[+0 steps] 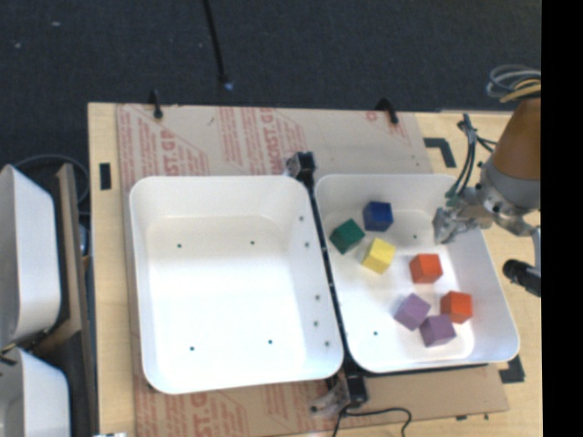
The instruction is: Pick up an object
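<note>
Currently the tool (449,224), its state not discernible, hangs over the right bin's (496,335) upper right, nearest red cube (425,268) lying just below-left of it, apart.

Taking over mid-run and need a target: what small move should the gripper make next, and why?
Probably shift the gripper slightly toward the near-left and lower it over the orange-red cube. That cube lies closest to it in the right bin, with some free space around it, while the purple cubes sit crowded against another block.
</note>
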Tool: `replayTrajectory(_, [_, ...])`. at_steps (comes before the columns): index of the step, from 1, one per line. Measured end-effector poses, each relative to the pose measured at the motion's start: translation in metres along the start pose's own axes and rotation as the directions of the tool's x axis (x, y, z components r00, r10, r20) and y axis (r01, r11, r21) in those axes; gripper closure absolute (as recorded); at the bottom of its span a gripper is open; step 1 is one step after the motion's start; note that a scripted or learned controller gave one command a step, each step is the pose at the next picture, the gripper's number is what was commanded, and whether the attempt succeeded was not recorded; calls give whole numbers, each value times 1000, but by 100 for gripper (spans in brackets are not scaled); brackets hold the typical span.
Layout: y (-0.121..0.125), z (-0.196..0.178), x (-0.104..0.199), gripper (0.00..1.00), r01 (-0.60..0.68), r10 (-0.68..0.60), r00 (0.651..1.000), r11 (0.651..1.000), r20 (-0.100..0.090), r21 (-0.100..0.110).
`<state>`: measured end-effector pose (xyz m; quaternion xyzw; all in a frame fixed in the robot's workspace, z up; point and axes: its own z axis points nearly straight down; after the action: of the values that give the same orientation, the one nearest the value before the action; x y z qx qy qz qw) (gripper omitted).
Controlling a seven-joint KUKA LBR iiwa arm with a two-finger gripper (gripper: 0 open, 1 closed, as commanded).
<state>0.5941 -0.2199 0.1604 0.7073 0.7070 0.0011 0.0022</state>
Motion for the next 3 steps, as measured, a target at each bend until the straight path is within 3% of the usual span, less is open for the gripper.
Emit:
replayTrajectory(2, [2, -102, 3, 100, 1, -1, 1000, 1000, 0, -2])
replayTrajectory(3, [3, -96, 47, 100, 3, -3, 1000, 1000, -2, 4])
